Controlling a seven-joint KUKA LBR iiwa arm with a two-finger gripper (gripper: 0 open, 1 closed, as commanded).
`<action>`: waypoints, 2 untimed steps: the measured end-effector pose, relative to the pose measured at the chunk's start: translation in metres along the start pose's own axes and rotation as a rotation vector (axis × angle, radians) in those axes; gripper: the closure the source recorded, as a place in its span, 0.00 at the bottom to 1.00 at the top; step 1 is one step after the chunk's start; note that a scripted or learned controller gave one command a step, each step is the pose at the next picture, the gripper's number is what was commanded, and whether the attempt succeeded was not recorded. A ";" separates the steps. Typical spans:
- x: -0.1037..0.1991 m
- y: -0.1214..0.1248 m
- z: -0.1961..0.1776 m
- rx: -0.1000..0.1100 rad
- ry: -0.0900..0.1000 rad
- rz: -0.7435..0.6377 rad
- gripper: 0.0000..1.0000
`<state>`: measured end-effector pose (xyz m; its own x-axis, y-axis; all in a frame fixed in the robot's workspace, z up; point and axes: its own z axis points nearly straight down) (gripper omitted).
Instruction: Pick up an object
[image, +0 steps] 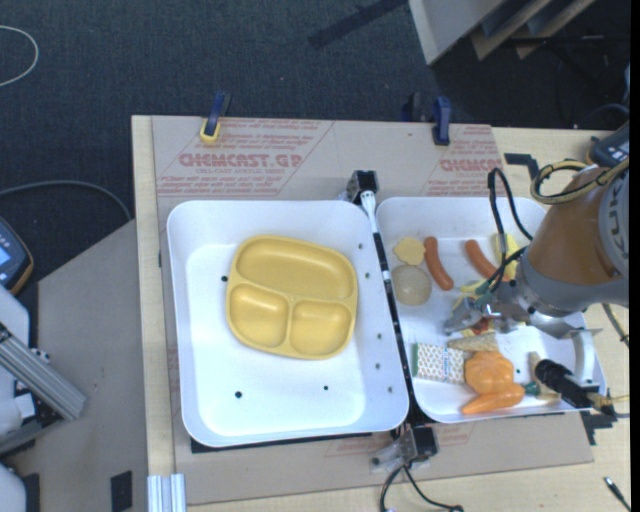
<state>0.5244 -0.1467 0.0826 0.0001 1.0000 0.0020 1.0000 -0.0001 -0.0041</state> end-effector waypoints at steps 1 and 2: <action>-0.001 0.001 -0.013 -0.007 -0.003 0.001 1.00; 0.001 0.002 -0.077 -0.010 -0.004 -0.001 1.00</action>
